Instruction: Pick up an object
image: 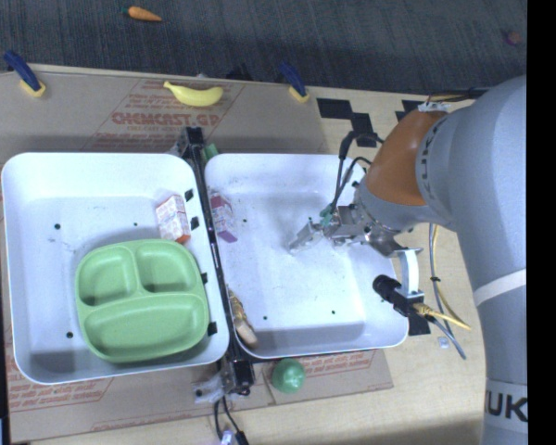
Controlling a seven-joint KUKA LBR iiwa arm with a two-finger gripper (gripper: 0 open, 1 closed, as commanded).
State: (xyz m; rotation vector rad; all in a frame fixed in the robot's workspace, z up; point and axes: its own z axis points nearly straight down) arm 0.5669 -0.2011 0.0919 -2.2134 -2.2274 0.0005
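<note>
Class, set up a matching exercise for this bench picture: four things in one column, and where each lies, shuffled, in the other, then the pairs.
Things:
1. green tray
2. banana
3. green ball
4. gripper

Places:
A. on the cardboard behind the bins
B. over the right bin
C. in the left bin
D. on the cardboard in front of the right bin

Pairs: 1-C, 2-A, 3-D, 4-B

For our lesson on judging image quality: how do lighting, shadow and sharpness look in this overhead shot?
Camera view: lighting is even and soft; the white bins are bright but not blown out; faint shadow lies beside the green tray; the end effector is slightly blurred; the floor at top is dim; small items like the banana look coarse.
</note>
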